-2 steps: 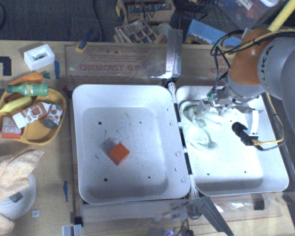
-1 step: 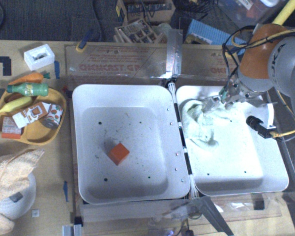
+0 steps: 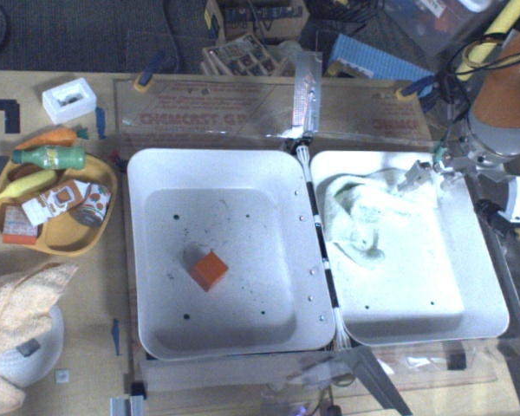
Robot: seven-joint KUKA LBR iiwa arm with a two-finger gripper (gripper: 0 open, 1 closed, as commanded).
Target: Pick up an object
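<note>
An orange cube (image 3: 210,269) lies in the left white bin (image 3: 156,189), a little left of the bin's middle. In the right white bin (image 3: 477,302) a crumpled, see-through pale green and white thing (image 3: 360,217) sits against the left and far side. The gripper (image 3: 420,173) hangs over the far right corner of the right bin, below the grey arm with its orange band (image 3: 503,94). It is close to the upper right edge of the crumpled thing and far from the cube. Nothing shows held in it.
A yellow bowl (image 3: 80,239) of toy food stands left of the bins, with a small white box (image 3: 69,100) behind it and a beige cloth (image 3: 22,306) in front. A clear panel (image 3: 217,115) runs along the back of the bins.
</note>
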